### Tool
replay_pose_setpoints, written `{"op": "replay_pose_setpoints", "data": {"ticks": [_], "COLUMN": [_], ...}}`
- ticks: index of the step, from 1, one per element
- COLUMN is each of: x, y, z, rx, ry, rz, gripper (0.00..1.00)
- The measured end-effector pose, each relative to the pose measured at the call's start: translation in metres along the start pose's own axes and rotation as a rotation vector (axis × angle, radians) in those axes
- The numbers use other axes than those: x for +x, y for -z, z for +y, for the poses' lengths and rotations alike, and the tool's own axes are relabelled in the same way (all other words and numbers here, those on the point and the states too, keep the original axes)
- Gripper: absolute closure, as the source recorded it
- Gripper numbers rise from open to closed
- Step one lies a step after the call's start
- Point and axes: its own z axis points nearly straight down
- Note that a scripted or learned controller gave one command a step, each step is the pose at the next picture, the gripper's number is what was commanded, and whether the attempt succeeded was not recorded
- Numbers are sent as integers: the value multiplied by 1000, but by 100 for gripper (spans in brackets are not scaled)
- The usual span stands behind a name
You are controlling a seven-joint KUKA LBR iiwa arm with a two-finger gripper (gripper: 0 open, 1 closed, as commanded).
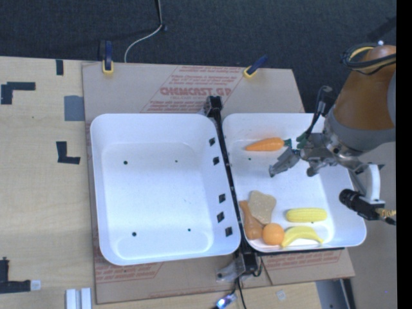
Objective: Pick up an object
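arm (370, 102) cut off at right edge

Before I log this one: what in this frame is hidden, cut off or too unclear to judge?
- Gripper state: the camera view is too small and slanted to judge.
- Brown item in the right bin: partly covered by the bread slice and orange, so its identity is unclear.
- Arm: cut off by the right edge.
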Motion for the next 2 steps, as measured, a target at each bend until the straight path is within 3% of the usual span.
{"op": "replay_pose_setpoints", "data": {"ticks": [1,2], "x": [59,48], "y": [-11,73], "z": [-40,28], "rx": [5,-13], "ry": [4,2], "rz": [2,-3], "gripper": [0,0]}}
